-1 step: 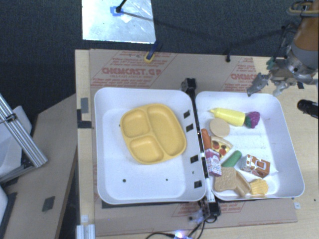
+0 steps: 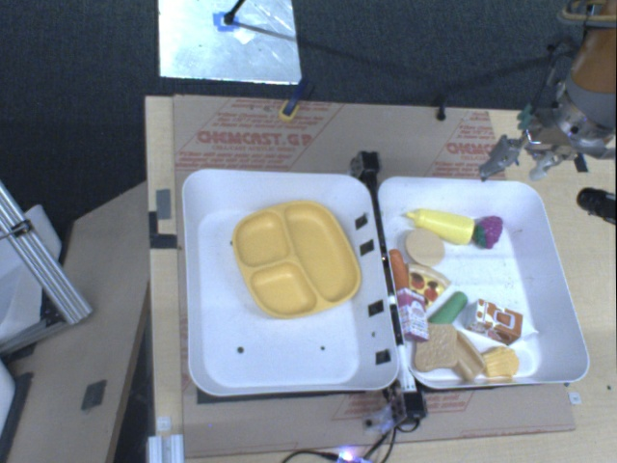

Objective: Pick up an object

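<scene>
The right bin (image 2: 540,258) holds several toy foods: a yellow corn cob (image 2: 442,224) with a purple piece (image 2: 490,230) at its tip, a round beige cookie (image 2: 424,249), an orange carrot (image 2: 398,268), a pizza slice (image 2: 428,284), a green piece (image 2: 447,307), a brown and white carton (image 2: 496,321), a tan toast (image 2: 443,349) and a yellow wedge (image 2: 499,363). My gripper (image 2: 521,160) hangs above the bin's far right rim, beyond the corn. Its fingers are spread open with nothing between them.
A yellow divided plate (image 2: 294,257) lies in the left bin (image 2: 207,287). A red and white packet (image 2: 413,314) rests against the divider between the bins. A shiny metal sheet (image 2: 229,27) lies on the floor behind the bench.
</scene>
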{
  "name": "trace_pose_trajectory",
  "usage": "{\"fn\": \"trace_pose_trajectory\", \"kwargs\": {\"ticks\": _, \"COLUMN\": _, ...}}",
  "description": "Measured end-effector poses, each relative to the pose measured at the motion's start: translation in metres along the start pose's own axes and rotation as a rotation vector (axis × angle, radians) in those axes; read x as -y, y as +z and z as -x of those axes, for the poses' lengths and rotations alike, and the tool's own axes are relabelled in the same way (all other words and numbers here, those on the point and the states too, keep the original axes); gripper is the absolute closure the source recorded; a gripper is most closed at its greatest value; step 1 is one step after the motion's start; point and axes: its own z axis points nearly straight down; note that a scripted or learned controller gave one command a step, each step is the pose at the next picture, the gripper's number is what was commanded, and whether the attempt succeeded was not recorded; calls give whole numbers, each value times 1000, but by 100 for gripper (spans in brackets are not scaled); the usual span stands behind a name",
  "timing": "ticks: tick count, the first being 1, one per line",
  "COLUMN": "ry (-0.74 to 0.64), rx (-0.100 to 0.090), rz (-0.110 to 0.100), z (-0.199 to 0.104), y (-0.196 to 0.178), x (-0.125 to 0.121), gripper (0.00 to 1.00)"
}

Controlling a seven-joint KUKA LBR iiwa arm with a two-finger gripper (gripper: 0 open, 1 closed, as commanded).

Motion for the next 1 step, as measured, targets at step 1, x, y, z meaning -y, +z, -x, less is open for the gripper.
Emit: {"fn": "trace_pose_trajectory", "kwargs": {"ticks": 1, "ry": 2, "rx": 0, "rz": -4, "z": 6, "y": 51, "x": 9, "gripper": 0}}
